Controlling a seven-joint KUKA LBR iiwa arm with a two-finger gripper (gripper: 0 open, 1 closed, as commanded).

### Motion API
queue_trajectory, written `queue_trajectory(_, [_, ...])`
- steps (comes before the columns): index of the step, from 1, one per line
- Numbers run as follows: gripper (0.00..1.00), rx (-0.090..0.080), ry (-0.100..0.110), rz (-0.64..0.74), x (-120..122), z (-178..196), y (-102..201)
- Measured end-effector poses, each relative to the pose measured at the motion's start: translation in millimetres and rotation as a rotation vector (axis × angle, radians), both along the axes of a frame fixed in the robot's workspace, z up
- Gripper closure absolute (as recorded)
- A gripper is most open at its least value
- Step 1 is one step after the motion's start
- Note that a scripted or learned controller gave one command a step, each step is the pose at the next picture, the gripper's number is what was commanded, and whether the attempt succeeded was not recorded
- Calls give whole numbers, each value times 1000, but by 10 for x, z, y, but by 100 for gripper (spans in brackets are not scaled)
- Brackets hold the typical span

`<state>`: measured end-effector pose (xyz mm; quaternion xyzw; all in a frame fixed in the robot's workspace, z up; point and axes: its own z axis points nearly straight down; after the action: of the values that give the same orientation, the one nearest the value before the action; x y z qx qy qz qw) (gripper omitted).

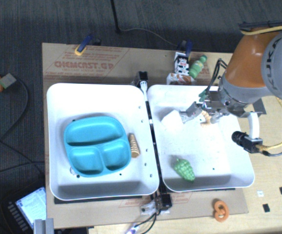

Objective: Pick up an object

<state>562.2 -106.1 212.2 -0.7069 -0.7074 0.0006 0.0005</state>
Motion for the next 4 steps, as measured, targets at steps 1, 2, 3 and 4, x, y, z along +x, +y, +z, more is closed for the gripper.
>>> queue_trajectory(1, [0,-1,-3,-1,-380,931,-30])
queue_trajectory(2, [0,0,0,-1,-789,-127,-261])
queue_trajectory(3, [0,1,3,-1,-618,-1100,-131])
queue_trajectory(4, [0,0,-1,0,-609,-635,4])
